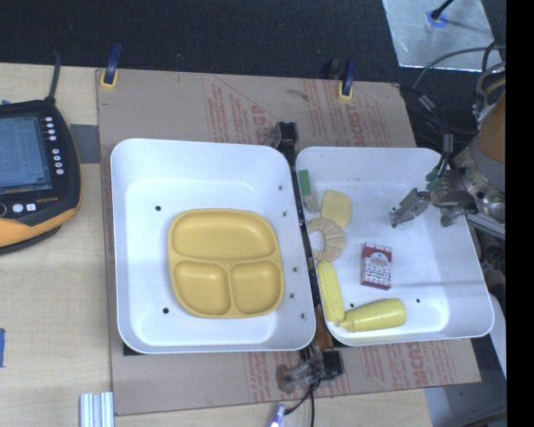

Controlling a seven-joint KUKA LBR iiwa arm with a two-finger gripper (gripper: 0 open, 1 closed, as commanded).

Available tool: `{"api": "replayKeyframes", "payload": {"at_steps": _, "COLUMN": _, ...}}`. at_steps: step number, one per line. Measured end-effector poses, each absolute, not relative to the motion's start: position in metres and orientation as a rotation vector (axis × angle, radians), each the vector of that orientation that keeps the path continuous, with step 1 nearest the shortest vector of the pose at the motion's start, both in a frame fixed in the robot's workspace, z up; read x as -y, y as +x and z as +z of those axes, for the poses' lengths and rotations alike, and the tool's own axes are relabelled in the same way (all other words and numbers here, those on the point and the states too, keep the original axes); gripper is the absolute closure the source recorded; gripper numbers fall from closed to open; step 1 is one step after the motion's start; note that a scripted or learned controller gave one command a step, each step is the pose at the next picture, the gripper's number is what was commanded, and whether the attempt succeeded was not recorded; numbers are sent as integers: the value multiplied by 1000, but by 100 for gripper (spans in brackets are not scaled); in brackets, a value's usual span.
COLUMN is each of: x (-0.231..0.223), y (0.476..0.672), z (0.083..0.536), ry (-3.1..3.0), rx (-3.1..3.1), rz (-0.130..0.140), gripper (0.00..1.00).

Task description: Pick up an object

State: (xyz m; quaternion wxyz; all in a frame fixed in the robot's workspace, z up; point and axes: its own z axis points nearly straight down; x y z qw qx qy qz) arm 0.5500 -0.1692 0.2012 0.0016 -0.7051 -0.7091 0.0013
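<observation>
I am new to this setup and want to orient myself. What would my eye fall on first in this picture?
First, the large yellow plastic tray with three compartments, lying alone in the left white bin. Next, the cluster in the right white bin: a yellow corn cob and a yellow mustard bottle near the front wall, and a small red box mid-bin. The grey gripper is over that bin's far right part, with nothing between its fingers.

Teach pendant [22, 172] left of bins; blue clamps [112, 64] on cardboard [240, 114].
</observation>
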Motion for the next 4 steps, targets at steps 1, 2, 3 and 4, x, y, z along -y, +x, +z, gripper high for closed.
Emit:
{"api": "replayKeyframes", "payload": {"at_steps": 1, "x": 115, "y": 564, "z": 94, "ry": -2209, "rx": 2227, "rz": 7, "gripper": 0}}
{"api": "replayKeyframes", "payload": {"at_steps": 2, "x": 100, "y": 627, "z": 92, "ry": -2215, "rx": 2225, "rz": 1, "gripper": 0}}
{"api": "replayKeyframes", "payload": {"at_steps": 3, "x": 173, "y": 582, "z": 92, "ry": -2219, "rx": 2221, "rz": 4, "gripper": 0}}
{"api": "replayKeyframes", "payload": {"at_steps": 4, "x": 130, "y": 524, "z": 91, "ry": -2213, "rx": 2225, "rz": 5, "gripper": 0}}
